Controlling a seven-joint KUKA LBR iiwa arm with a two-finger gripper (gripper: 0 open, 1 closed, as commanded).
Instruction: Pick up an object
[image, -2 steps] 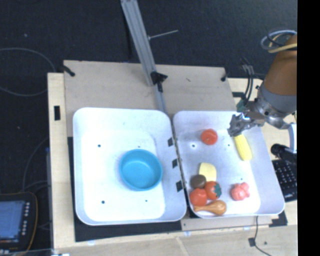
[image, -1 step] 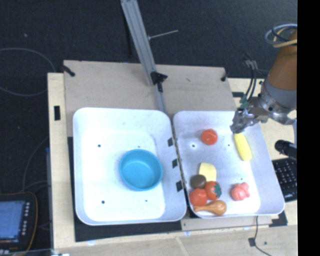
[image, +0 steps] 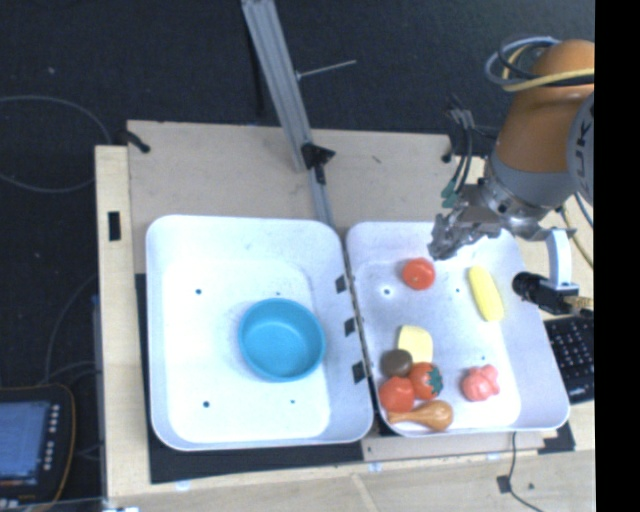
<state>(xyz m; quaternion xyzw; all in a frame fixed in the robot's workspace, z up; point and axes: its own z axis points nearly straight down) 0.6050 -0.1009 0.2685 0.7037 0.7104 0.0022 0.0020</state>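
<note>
My gripper (image: 441, 249) hangs over the far side of the right bin (image: 520, 405), just above and to the right of a small red tomato-like ball (image: 418, 273). Nothing shows between it and the ball. A yellow corn-shaped piece (image: 486, 293) lies to the right of the ball. Near the bin's front lie a pale yellow block (image: 415, 343), a brown ball (image: 396, 362), a red tomato with a green stem (image: 425, 378), another red piece (image: 396, 394), an orange gourd (image: 428, 414) and a pink lumpy object (image: 480, 383).
The left bin (image: 180, 250) holds a blue bowl (image: 281, 339). A grey metal post (image: 285, 90) slants from the top down to the seam between the bins. A keyboard (image: 574, 352) lies at the right edge.
</note>
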